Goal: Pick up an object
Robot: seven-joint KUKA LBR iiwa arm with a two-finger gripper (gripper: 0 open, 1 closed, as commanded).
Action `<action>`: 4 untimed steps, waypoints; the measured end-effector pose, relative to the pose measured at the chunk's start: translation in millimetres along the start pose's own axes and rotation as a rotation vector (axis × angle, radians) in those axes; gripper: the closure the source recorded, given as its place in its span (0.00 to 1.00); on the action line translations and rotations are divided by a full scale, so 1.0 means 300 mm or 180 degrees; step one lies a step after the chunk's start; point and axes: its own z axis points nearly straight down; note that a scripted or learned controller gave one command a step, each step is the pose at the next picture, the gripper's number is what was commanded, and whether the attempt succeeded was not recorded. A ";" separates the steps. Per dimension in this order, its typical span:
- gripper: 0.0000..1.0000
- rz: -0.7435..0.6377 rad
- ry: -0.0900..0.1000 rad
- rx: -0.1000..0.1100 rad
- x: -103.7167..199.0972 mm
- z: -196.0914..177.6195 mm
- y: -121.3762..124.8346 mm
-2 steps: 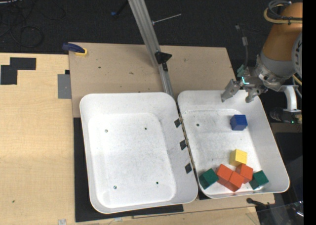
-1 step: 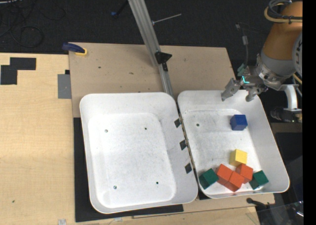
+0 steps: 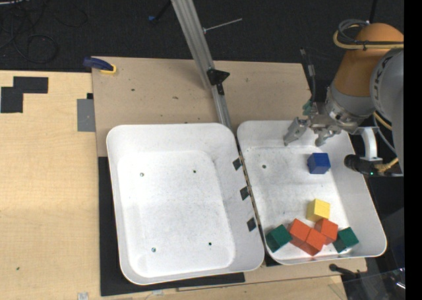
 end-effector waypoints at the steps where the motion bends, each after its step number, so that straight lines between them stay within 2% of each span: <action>1: 0.00 -0.0004 0.0001 0.0002 0.005 0.182 -0.004; 2: 1.00 -0.0015 -0.0006 -0.0015 0.004 0.134 0.002; 3: 1.00 0.0016 -0.0008 -0.0035 -0.017 -0.036 -0.019; 4: 1.00 0.0014 -0.0007 -0.0035 -0.025 -0.183 -0.002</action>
